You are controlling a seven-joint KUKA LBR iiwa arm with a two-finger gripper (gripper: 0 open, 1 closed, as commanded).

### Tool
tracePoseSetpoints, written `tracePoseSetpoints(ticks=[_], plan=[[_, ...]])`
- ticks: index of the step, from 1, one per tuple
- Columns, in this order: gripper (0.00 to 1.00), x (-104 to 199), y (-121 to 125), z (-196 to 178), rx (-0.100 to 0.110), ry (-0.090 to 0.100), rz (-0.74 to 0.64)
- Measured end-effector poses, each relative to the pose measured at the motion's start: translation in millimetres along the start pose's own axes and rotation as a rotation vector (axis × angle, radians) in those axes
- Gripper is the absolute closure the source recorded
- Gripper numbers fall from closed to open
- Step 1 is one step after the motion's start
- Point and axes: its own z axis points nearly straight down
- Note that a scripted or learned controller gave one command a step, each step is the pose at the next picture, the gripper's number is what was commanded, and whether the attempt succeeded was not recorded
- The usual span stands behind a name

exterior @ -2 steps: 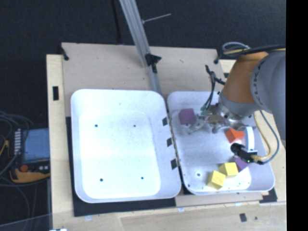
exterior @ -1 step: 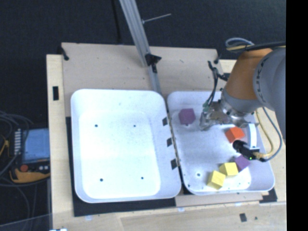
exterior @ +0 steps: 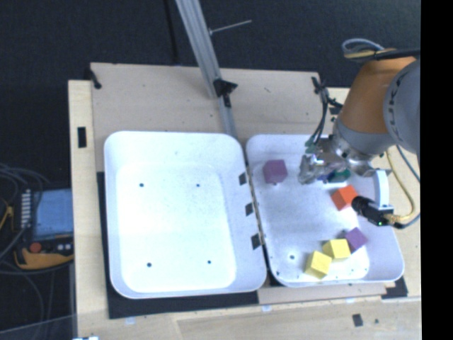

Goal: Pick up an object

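My gripper (exterior: 311,170) hangs over the upper middle of the right bin (exterior: 297,211), below the arm's orange band. A purple cube (exterior: 275,171) lies just left of it, apart from the fingers. An orange block (exterior: 345,197) sits to the gripper's lower right. Near the bin's front lie two yellow cubes (exterior: 318,263) (exterior: 337,248) and a small purple block (exterior: 356,238). Nothing shows between the fingers.
The left bin (exterior: 173,211) stands beside the right one, separated by a ridge with black clips (exterior: 249,209). A slanted metal rail (exterior: 205,52) runs from the top down to the bins' junction. Cables and a black connector (exterior: 371,211) trail at the right bin's right side.
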Motion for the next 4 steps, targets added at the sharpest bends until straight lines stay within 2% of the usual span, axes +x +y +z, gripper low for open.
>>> tracePoseSetpoints(ticks=[1, 2, 4], plan=[[1.00, -6, -7, -57, -0.004, -0.001, 0.004], [1.00, -8, -6, -88, -0.002, 0.000, 0.000], [1.00, 99, -4, -88, 0.003, 0.003, -0.005]])
